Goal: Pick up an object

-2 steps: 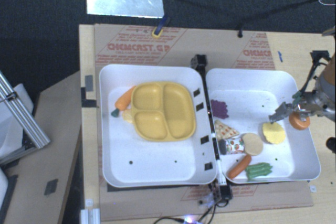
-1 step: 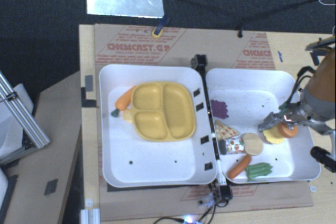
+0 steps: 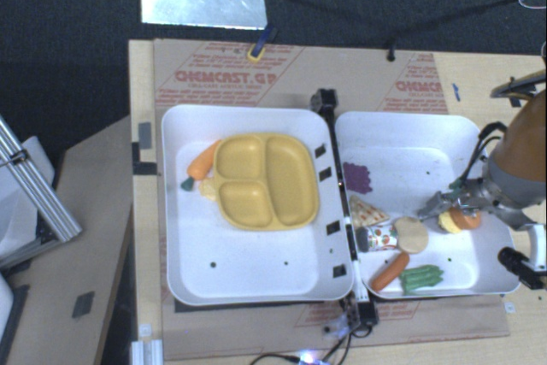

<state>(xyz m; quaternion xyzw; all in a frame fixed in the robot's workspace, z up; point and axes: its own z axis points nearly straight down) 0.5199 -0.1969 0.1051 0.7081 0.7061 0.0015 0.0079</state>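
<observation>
The gripper [image 3: 446, 205] is low in the right bin [image 3: 410, 137], beside a small yellow and orange toy [image 3: 459, 220]; I cannot tell its state. Near the front wall lies a toy hot dog [image 3: 390, 271], long axis slanted, upper end toward the right. Just beside it a green pea pod [image 3: 421, 276] lies almost level.

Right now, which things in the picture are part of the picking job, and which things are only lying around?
Part of the job:
- the claw low in the right white bin
- the yellow and orange toy piece by the claw

Only lying around:
- the purple grape bunch
- the green bean pod
- the yellow divided plate and orange carrot in the left white bin
</observation>
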